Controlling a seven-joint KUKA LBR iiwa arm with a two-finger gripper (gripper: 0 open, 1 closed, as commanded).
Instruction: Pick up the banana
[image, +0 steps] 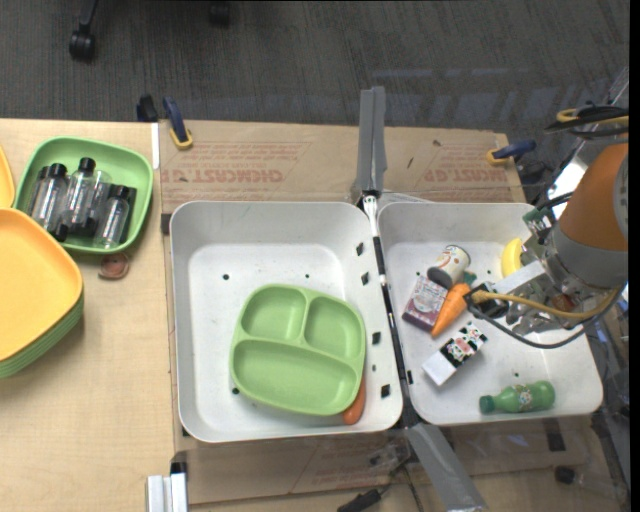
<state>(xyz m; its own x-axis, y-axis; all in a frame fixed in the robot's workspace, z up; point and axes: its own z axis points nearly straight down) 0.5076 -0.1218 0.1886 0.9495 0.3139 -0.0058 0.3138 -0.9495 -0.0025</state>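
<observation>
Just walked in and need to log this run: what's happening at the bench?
The arm reaches into the right bin, its gripper low beside the carrot. The banana lies near the bin's far right edge, partly hidden by the arm, not yet picked up. A green bottle lies nearer the front. The left bin holds a green divided plate.
</observation>
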